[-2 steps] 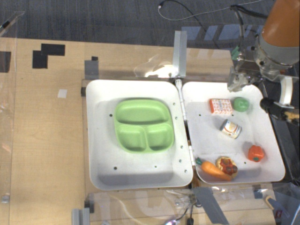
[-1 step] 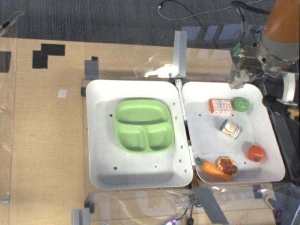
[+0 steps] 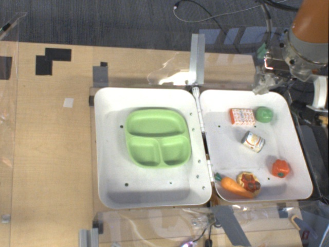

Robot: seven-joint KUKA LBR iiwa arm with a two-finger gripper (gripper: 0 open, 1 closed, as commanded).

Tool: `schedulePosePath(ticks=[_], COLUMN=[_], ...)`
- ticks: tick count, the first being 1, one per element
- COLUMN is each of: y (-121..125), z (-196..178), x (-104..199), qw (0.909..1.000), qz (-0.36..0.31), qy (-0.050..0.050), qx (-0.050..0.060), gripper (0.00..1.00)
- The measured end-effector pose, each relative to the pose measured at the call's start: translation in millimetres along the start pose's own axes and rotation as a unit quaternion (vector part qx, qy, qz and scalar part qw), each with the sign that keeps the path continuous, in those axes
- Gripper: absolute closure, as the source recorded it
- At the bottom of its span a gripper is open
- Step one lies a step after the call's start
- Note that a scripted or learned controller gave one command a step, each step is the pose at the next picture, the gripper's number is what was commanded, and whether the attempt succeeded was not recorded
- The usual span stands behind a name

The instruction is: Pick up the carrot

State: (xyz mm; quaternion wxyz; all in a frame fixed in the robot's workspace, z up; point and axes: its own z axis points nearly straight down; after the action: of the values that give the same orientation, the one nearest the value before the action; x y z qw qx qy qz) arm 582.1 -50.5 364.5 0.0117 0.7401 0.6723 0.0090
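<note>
Camera view: looking down on two shallow white bins side by side, so here's my take from standing next to the bench.

Landmark: the right-hand white plastic bin (image 3: 298, 138), everything below is placed relative to it.

Carrot: small orange tapered toy carrot with a green stub end (image 3: 235, 187), lying flat along the near wall of that bin, at its near-left corner, green end pointing to the bin's left wall.

Crowding: a round red-and-yellow toy food piece (image 3: 249, 181) is touching or right against the carrot's thicker end, can't tell which.

Other stuff in the bin: red toy pepper (image 3: 280, 168) near the right wall, small white can lying on its side (image 3: 253, 142) about mid-bin, pink-and-white box (image 3: 242, 116) and a green ball (image 3: 264, 114) toward the far wall.

Gripper: the arm's two-finger gripper (image 3: 263, 83) hangs over the far rim of the bin, well apart from the carrot. Honestly can't tell how wide the pincer is from here.

Handling guess: looks like light, stiff plastic, smooth and rounded, so probably slippery and likely to roll or squirt out.

Where I'd grab: across the middle of the body, fingers straddling its width, away from the tip and from the crowded end. The near wall leaves little finger room.
</note>
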Motion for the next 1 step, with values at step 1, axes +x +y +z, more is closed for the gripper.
schedulePosePath(ticks=[1], y=[29.8], z=[-47.7], x=[8.6], qw=[0.9997], qz=[0.02], qy=[0.001], qx=[0.012], gripper=[1.0])
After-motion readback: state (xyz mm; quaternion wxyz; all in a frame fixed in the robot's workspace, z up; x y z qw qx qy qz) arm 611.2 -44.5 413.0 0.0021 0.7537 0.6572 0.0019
